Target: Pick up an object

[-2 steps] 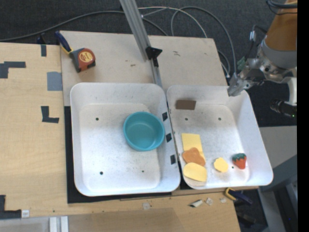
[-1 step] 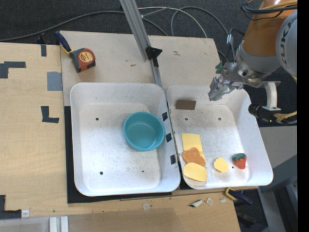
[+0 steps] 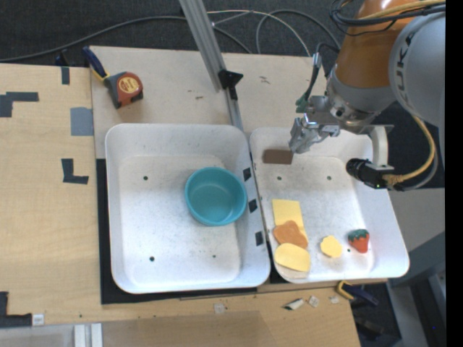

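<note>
Near the front edge of the right bin [image 3: 383, 266] lay the yellow pieces [image 3: 291, 257] and strawberry [image 3: 359, 240]; farther back, a brown block [image 3: 276, 157], lying left-right, sat just left of the gripper [image 3: 299, 143]; its grip state couldn't be made out.

Two white bins [image 3: 177, 139] are being shown, speckled with dark flecks, on a tan bench [image 3: 43, 215] marked with black and grey tape. A teal bowl [image 3: 215, 196] is being displayed in the left bin. A brown block [image 3: 276, 157], yellow and orange pieces [image 3: 291, 236], and a red strawberry [image 3: 359, 241] with green top are being shown in the right.
</note>
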Tool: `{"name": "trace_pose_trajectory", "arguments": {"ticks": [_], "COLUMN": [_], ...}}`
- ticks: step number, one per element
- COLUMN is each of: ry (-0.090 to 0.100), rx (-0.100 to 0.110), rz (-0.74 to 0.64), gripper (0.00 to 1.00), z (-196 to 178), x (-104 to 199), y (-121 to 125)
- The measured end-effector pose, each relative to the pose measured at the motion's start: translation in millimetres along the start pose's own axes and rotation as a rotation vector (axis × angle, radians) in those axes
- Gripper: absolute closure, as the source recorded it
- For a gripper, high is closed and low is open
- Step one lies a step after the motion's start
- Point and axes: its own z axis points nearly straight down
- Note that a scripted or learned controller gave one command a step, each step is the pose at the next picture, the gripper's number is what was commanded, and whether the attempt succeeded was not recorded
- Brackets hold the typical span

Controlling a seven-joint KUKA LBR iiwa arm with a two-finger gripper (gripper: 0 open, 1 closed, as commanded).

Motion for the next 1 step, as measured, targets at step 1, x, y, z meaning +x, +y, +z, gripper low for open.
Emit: {"name": "trace_pose_trajectory", "arguments": {"ticks": [1], "ry": [0.0], "rx": [0.001], "rz": [0.0], "gripper": [1.0], "z": [-2.0], "x": [55.3], "y": [-14.5]}}
